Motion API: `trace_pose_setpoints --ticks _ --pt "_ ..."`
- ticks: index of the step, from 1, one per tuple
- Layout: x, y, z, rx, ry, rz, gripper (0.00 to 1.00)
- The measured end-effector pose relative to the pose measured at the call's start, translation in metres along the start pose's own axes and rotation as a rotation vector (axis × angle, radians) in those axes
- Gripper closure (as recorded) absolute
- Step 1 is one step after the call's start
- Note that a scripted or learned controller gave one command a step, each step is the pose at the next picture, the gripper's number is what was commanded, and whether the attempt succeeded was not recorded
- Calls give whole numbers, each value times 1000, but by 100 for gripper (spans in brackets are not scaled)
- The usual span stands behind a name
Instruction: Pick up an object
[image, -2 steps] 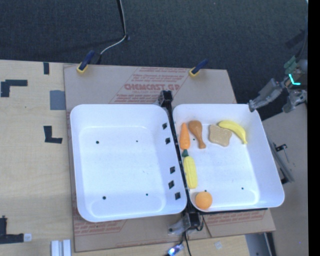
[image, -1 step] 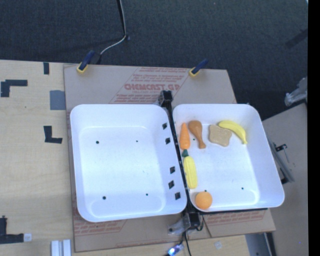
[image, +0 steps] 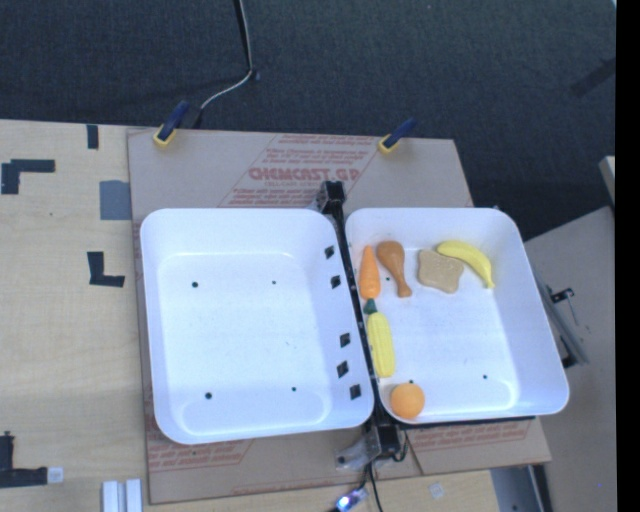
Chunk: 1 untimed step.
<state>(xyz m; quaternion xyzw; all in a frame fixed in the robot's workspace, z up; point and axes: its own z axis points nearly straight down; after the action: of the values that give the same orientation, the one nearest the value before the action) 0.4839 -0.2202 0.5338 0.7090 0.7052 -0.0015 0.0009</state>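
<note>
Five toys crowd right bin (image: 520, 330): carrot (image: 369, 272), corn (image: 380, 343) hug divider wall, fingers may jam; gripper state: cannot tell.

Red "CHEMCAST GP" on brown board (image: 300, 172)

Surface (image: 60, 330), light wood w/ black marks: cardboard sheet (image: 300, 175) lies on it; two yellow-blue clamps (image: 170, 125) at sheet's far edge; both white bins (image: 240, 420) on sheet.

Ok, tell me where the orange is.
The orange sits in the right bin, at its near-left corner, just below the corn cob.
</note>
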Motion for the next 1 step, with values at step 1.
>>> trace_pose_setpoints --ticks 1 --pt "3 2 -10 -1 -1 -5 100"
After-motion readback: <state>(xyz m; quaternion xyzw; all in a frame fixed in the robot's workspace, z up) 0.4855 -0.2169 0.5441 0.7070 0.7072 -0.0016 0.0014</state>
